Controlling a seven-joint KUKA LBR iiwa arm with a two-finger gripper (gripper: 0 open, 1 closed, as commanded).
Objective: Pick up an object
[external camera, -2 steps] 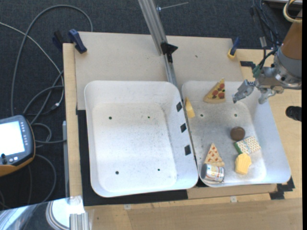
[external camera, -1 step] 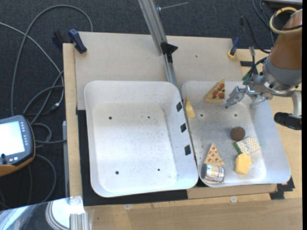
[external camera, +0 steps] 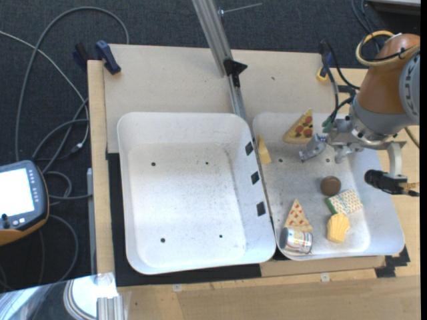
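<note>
Hovering over the far part of the right bin (external camera: pixel 383 235), the gripper (external camera: pixel 326 153) hangs at the end of the grey arm (external camera: pixel 387 89) that comes in from the right, and its two fingers look spread apart with nothing between them, though at this slant the gap is small and I would not swear to it. No object has been lifted yet, so the step in hand seems to be the approach and the choice of a target. The candidates all lie in the right bin: a pizza slice (external camera: pixel 299 128) at the far left of that bin, just beside the gripper's left finger; a brown ball (external camera: pixel 330 185) a little nearer than the gripper and almost beneath it; a patterned block (external camera: pixel 346 202) touching or nearly touching a yellow corn-like toy (external camera: pixel 338 228) to the near right; and, at the near edge, a second pizza slice (external camera: pixel 297 215) leaning against a small can (external camera: pixel 297 241). The left bin (external camera: pixel 133 132) plays no part now. The closest picks are the far slice and the ball. The next move calls for centring the fingers over one of them, descending until they straddle it, then closing before lifting; the round ball may roll away if the fingers come down off-centre.
</note>
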